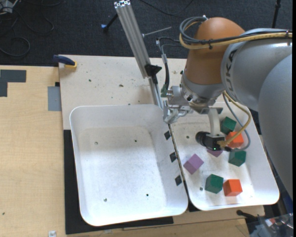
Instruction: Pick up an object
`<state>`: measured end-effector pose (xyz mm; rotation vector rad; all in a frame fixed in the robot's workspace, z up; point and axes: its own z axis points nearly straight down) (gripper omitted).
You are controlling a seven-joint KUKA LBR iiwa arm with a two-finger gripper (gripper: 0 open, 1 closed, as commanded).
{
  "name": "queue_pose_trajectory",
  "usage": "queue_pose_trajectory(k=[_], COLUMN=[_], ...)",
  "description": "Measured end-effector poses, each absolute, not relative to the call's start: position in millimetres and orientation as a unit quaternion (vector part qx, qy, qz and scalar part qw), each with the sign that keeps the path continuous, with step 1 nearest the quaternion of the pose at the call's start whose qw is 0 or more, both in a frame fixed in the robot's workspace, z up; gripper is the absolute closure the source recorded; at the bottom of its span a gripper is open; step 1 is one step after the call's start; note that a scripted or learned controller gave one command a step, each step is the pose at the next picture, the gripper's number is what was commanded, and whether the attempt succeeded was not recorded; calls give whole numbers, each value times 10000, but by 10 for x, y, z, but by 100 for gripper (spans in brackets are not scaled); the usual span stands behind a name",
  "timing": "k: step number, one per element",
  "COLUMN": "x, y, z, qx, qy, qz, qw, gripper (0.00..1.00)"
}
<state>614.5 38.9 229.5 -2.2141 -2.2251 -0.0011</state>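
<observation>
Camera view: the purple cube lies in the right bin, near that bin's left wall and standing apart from the other blocks. Just to its lower right sits a dark green cube, with an orange cube just beside that one on the far side. To the purple cube's right and a little higher is a second green cube. Above that is an orange-red block, and further up a third green cube, partly behind a cable. The gripper hangs above and slightly left of the purple cube, over the wall where the two bins meet, apart from every block. Whether it is clenched or released cannot be told from this angle. The grey arm, with its orange band, reaches in from the purple cube's upper right. The left bin lies to the purple cube's left
</observation>
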Motion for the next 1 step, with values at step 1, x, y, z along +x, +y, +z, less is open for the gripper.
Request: queue_pose_trajectory(k=[1], x=[6187], y=[862], z=[2201], qx=[-7055], qy=[-7087], qz=[6], qw=[14], gripper=[100])
